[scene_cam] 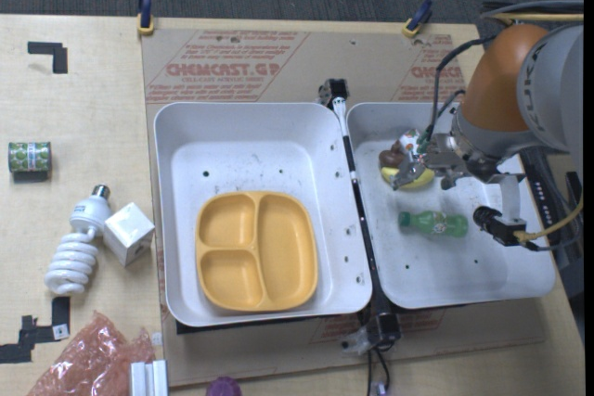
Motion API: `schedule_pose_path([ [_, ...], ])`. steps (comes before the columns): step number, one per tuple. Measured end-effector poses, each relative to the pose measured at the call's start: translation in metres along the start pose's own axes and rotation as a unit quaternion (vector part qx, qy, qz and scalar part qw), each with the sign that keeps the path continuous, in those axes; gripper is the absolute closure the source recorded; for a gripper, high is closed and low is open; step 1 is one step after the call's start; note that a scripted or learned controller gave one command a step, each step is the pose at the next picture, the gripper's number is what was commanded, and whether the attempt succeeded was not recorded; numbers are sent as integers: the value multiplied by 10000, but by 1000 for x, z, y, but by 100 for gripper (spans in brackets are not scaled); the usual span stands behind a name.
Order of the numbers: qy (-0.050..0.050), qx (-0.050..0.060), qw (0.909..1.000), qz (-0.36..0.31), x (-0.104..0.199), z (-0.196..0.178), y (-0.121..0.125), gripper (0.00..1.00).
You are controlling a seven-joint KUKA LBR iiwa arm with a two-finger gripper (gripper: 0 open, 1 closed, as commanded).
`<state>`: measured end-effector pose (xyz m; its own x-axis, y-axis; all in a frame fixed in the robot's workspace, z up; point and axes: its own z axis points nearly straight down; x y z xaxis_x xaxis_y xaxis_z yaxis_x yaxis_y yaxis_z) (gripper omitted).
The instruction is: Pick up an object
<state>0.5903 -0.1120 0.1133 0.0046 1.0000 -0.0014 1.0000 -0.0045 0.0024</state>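
Your gripper (pixel 415 173) sits low in the right bin (pixel 483 283), at its upper left part, right on top of a small heap there. You cannot tell whether it is clenched or released: the wrist and its grey body cover the tips, and nothing shows clearly held between them. The arm (pixel 520 88) comes in from the right, its orange band above the wrist over the bin's upper right corner.

The heap under the gripper is a banana (pixel 416 179), yellow and curved, with a brown lump (pixel 391 157) touching its left end and a small white-and-brown figure (pixel 408 142) just above. You cannot tell the figure's shape any closer. Just below the heap, apart from it, a green bottle (pixel 433 223) lies on its side on the bin floor, its length running left to right.

In the left bin (pixel 186 144) a yellow tray (pixel 257 249) with three compartments lies flat at the lower middle. The two bins touch along their inner rims.

Off the bins, on the bench (pixel 74 14) to your view's left, you have a small green can (pixel 29 159) on its side, a white spiral bulb (pixel 77 241) with a white cube (pixel 129 233) just beside it, and a bunch of pink mesh (pixel 93 357) at the lower edge. Two blue clamps (pixel 145 9) pin the brown board's top edge.
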Motion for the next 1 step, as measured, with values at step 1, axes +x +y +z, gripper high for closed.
schedule_pose_path([
  [1,6,13,10000,-12,13,21,-52,0],
])
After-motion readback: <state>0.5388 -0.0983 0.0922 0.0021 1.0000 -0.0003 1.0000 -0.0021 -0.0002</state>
